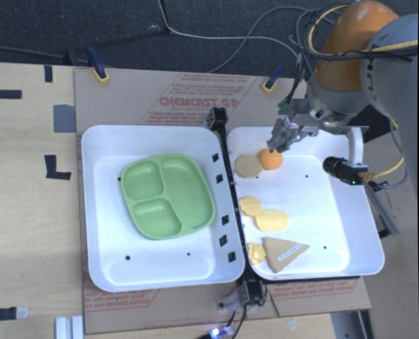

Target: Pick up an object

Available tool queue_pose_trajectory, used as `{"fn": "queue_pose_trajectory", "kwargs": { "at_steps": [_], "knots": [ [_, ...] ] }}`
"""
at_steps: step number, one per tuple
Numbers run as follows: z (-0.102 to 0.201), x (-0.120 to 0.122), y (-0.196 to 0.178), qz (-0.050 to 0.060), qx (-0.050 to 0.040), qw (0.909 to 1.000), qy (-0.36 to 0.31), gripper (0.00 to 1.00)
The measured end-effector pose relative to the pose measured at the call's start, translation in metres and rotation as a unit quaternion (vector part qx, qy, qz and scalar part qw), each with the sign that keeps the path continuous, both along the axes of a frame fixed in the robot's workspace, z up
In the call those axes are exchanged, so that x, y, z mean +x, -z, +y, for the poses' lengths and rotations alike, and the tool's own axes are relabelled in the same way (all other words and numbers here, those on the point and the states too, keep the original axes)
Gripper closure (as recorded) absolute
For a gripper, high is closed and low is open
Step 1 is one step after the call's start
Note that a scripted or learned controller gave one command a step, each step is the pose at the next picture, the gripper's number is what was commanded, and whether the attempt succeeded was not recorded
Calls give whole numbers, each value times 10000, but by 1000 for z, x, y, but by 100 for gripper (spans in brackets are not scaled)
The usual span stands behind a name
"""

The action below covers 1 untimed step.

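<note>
Here, the end effector is positioned directly above the orange ball, which lies just right of the tan disc in the right bin. Finger spacing cannot be told. A short vertical descent is judged sufficient.

- The brown cardboard sheet under the bins has red letters near the top middle of the frame. They are too blurry to read.
- No other words can be read.
</note>
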<state>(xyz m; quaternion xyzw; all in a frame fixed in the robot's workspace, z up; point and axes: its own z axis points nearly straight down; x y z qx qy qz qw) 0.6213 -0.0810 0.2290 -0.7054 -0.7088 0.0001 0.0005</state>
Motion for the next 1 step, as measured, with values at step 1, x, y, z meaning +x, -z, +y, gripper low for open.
{"fn": "queue_pose_trajectory", "kwargs": {
  "at_steps": [1],
  "knots": [
    [51,3,12,7,-3,10000,2,100]
  ]
}}
